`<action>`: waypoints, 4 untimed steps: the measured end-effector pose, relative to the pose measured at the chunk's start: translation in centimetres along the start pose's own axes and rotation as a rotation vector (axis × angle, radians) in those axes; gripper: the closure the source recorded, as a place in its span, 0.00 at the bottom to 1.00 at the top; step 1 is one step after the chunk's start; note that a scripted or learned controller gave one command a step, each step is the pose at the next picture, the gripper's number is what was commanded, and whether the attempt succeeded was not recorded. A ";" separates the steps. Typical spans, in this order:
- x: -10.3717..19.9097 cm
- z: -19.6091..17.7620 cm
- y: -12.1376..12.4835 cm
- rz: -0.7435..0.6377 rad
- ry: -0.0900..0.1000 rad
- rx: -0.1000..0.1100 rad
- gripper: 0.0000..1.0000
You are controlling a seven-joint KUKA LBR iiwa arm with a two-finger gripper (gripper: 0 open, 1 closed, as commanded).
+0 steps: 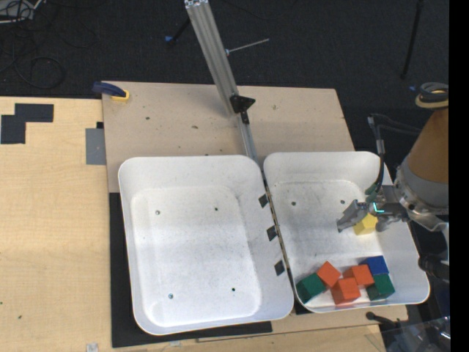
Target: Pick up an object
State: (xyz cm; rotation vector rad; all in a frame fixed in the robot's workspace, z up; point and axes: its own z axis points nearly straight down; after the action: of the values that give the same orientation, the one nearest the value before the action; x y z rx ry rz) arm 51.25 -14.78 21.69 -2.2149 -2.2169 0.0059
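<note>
Two white bins sit side by side on the bench; the left bin [146,189] and the right bin [315,171] meet along a shared edge with black clips. The arm [432,160] comes in from the right over the right bin, orange band above the wrist. The gripper [364,219] sits over the right half of the right bin, above the cluster of blocks. A yellow block [366,226] lies right at the fingertips, partly covered by the grey finger on its left; it looks pinched between the fingers, which are closed in against it, though the far finger is hard to make out. Whether the block is off the bin floor cannot be told from this angle. The other blocks lie at the near right corner of the same bin: a green block [311,286] at the left, an orange block [329,273] just beside it, two more orange blocks [353,283] touching each other, a blue block [377,265] behind them, and a dark green block [381,290] at the right end. A slanted metal rail [216,53] rises behind the bins.
</note>
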 end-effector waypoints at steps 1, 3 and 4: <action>-0.1 -0.2 0.1 0.004 -0.001 -0.005 0.00; 0.4 11.4 0.2 0.002 0.000 0.002 0.00; 0.4 12.4 0.3 0.004 -0.001 -0.005 0.00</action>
State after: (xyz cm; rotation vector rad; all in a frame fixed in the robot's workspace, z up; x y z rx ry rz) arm 51.44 -14.35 9.25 -2.2222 -2.2161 0.0013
